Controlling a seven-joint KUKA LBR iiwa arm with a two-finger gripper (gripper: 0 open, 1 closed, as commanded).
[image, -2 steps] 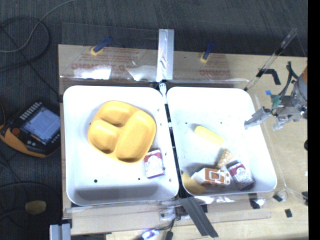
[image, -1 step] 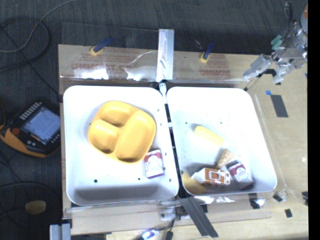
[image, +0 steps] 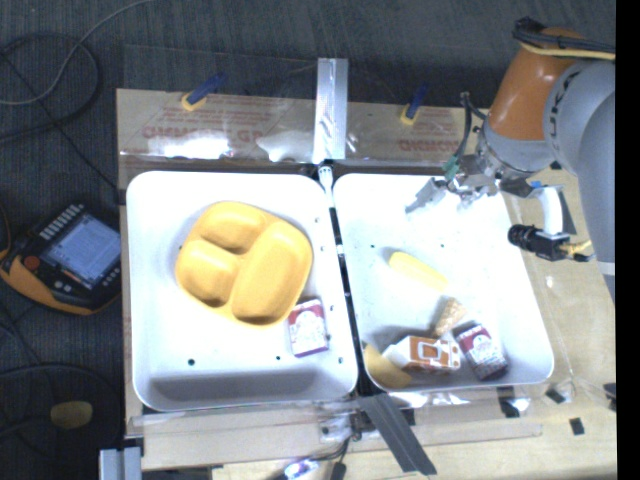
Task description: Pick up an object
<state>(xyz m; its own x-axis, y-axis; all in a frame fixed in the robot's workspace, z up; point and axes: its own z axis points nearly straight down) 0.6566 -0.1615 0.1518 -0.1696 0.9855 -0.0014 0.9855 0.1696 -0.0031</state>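
Lying loose in the right bin (image: 520, 298) are several candidate objects. A pale yellow oblong piece (image: 415, 268) sits near the bin's middle, angled. Toward the front wall there is a cluster: an orange-and-white small box (image: 430, 353) lying flat, a dark maroon packet (image: 481, 349) just beside it on the right, a brownish speckled item (image: 448, 314) touching the cluster from behind, and a yellow rounded piece (image: 383, 366) in the front left corner, partly under the box.

The gripper (image: 447, 188) is over the back part of the right bin, well apart from the oblong piece and the front cluster. Whether it is spread or pressed together cannot be told at this angle. The view shows no object in it. The grey arm with its orange band (image: 525, 93) comes in from the right edge, and a black fitting (image: 538, 237) sticks out below the wrist.

The left bin (image: 150, 348) holds a big yellow lumpy soft shape (image: 243, 260) near its centre and a red-and-white small carton (image: 308, 328) touching its front right side.

Between the bins at the back stands a metal strip (image: 332, 103). A blue clamp (image: 202, 91) and a yellow clamp (image: 412, 112) sit on the board (image: 160, 118) behind the bins. An orange-edged handheld pendant (image: 72, 256) lies on the dark floor to the left, with cables (image: 60, 63) nearby.
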